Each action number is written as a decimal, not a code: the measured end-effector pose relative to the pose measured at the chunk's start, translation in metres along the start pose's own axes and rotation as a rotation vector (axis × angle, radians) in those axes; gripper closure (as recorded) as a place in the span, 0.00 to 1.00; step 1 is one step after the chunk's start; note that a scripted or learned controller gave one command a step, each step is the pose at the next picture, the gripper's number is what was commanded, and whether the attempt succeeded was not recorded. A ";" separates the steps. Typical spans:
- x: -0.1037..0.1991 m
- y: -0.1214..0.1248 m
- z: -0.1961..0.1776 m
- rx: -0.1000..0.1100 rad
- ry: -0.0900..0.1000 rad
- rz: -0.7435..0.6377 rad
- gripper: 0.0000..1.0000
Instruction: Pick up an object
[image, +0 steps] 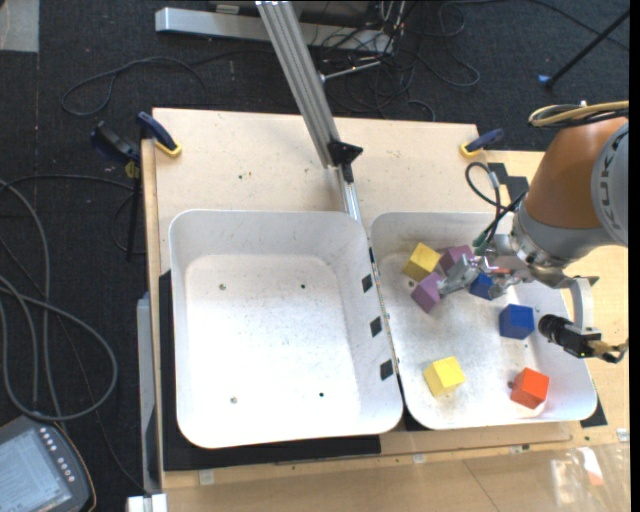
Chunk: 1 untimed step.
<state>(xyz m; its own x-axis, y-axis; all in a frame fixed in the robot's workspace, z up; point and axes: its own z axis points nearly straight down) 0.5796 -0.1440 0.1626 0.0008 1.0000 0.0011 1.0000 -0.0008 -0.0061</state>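
Small matte cubes (444, 375), glossy white bin (570, 405)

Even bright light, soft shadows, perhaps slightly blurred

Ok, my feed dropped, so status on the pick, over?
Gripper low in right bin, among purple blocks. Grasp unconfirmed. Yellow block and blue block crowd it.

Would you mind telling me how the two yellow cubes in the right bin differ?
The upper yellow cube lies toward the bin's far side, close to the purple blocks and the gripper; the lower yellow cube sits alone toward the near rim. Both look alike in colour and size.
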 end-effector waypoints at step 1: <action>0.002 -0.004 0.064 0.000 0.000 0.000 0.00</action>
<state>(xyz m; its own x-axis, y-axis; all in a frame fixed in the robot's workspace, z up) 0.5753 -0.1423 0.0991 0.0007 1.0000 0.0014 1.0000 -0.0007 -0.0059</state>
